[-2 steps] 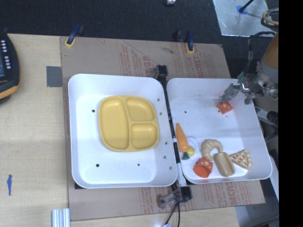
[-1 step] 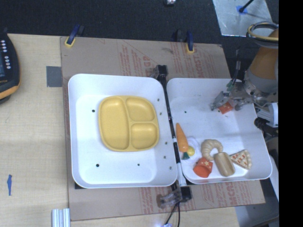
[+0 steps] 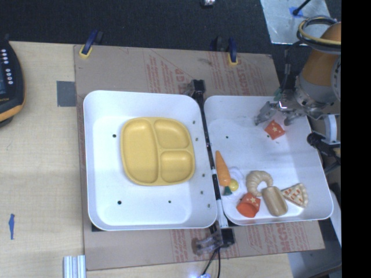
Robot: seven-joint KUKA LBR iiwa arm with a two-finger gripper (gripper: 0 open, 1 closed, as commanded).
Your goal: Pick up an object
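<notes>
On the bench, two white bins sit side by side. The left bin (image 3: 98,155) carries a yellow divided tray (image 3: 156,150). The right bin (image 3: 243,106) holds the arm's gripper (image 3: 278,113) at its far end, fingers splayed and pinching nothing, hovering just above a small red block (image 3: 275,130). Well apart, along the near edge, lie a hot dog (image 3: 274,201), croissant (image 3: 258,180), pizza slice (image 3: 295,194), carrot (image 3: 222,165) and strawberry (image 3: 248,205). This looks like the approach step; next it probably needs to descend squarely over the block and close.
</notes>
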